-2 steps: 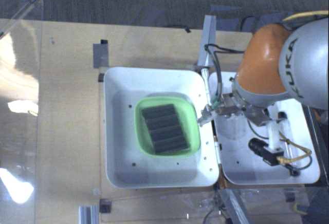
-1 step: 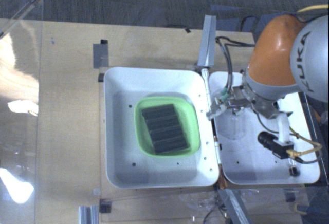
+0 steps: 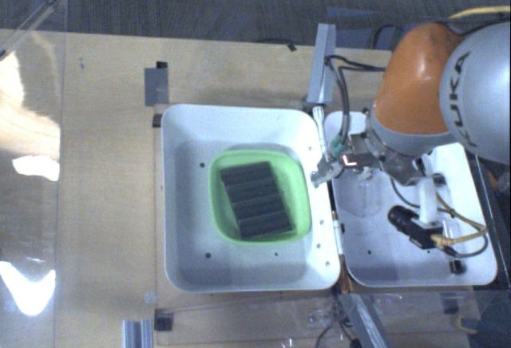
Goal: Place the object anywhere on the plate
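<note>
The dark ribbed block [image 3: 255, 199] lies flat on the green plate [image 3: 219, 179]. It looks rigid and light; I would grip across its narrow sides. I cannot tell my jaws' state.

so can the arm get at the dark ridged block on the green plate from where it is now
Probably yes. The dark ridged block lies flat and uncovered on the green plate in the left bin, with nothing above it. The claw is at the bins' shared edge, just beside the plate.
</note>
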`<state>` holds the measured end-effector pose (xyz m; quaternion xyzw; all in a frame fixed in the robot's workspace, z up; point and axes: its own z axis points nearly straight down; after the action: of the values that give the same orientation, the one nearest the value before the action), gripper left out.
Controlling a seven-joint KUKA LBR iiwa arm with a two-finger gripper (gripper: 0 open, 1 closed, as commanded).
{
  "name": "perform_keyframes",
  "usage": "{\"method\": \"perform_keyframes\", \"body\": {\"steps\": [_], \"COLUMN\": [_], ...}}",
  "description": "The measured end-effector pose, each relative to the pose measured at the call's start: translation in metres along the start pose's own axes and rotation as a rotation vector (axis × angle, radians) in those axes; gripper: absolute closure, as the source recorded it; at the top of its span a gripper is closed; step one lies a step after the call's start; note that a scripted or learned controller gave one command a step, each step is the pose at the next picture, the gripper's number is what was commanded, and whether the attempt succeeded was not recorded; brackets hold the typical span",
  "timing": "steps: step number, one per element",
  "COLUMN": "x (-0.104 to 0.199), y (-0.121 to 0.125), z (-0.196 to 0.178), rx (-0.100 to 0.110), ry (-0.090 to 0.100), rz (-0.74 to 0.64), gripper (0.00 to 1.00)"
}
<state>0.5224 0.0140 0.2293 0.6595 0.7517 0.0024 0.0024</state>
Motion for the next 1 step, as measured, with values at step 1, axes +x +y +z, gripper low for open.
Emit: {"method": "perform_keyframes", "body": {"steps": [1], "x": [-0.0142], "y": [0.0026], "z": [0.0007], "rx": [0.000], "ry": [0.000], "rz": [0.048], "gripper": [0.00]}}
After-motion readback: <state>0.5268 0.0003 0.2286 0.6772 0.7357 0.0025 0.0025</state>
